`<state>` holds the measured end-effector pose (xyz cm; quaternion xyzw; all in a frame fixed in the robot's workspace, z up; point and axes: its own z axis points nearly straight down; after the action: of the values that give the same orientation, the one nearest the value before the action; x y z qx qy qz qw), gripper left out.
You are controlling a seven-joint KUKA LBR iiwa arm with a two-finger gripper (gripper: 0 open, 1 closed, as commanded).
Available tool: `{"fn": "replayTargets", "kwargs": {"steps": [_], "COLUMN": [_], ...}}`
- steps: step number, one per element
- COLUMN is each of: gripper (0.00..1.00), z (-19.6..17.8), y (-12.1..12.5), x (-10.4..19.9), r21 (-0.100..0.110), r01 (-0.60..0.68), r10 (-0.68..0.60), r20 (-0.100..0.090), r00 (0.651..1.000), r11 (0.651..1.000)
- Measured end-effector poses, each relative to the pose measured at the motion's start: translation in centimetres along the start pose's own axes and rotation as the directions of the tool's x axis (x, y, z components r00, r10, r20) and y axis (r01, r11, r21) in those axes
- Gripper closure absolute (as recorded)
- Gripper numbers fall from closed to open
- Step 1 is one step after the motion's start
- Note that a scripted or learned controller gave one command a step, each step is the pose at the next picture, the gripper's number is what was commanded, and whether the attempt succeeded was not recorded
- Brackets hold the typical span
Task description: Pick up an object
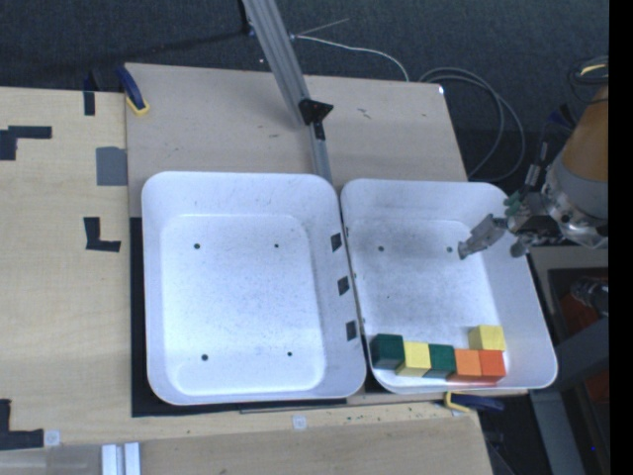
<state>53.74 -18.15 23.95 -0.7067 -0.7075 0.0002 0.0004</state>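
Several small cubes sit in a row along the near edge of the right bin (415, 206): a dark green cube (388, 348), a yellow cube (416, 356), a green cube (441, 360), an orange cube (468, 364) and a red-orange cube (493, 365). Another yellow cube (487, 337) rests just behind the row's right end. My gripper (497, 238) hangs over the right side of this bin, well behind the cubes. It is open, with nothing between its fingers (481, 236).
The left bin (158, 265) lies beside the right one, their rims meeting in the middle. A grey metal pole (282, 47) slants in from the top toward the gap between the bins. Cables (475, 87) lie at the back right.
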Motion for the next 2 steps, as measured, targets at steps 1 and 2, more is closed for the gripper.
{"fn": "replayTargets", "kwargs": {"steps": [1, 2], "gripper": [0.00, 0.00], "z": [13.3, 14.9], "y": [-2.5, -2.5], "x": [3.6, 8.5], "r21": [0.010, 0.004], "r01": [0.000, 0.004], "r10": [0.000, -0.004], "r20": [-0.003, -0.002], "r00": [1.000, 1.000], "r11": [1.000, 1.000]}}
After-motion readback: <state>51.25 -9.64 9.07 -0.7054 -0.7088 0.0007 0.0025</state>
